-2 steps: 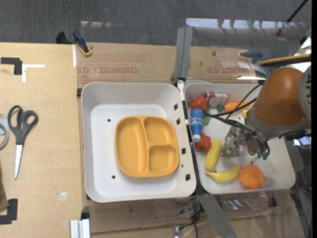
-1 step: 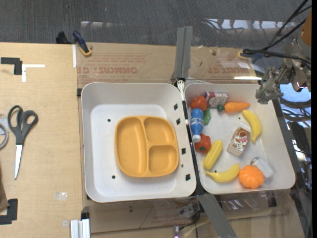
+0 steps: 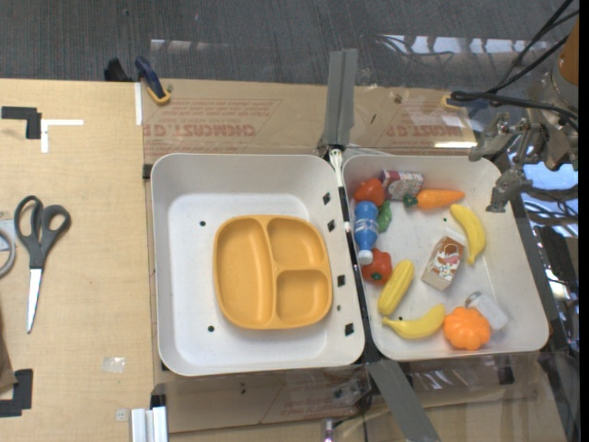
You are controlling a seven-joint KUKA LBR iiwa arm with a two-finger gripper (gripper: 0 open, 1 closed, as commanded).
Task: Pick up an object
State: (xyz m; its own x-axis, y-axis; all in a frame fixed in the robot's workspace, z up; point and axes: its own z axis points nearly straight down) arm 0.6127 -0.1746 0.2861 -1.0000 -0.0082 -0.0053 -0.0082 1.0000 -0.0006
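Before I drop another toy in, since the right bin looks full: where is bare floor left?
Right bin: a bare patch between the carton, the upper banana and the right wall. Crowded along its left wall and front edge. Left bin: bare floor rings the yellow tray, widest on its left.

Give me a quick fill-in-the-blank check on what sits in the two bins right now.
The yellow divided tray lies in the ____ bin.
The tray has ____ compartments.
The carrot has the colour ____.
The scissors lie on the bench, ____ of both bins.

Missing words: left; three; orange; left
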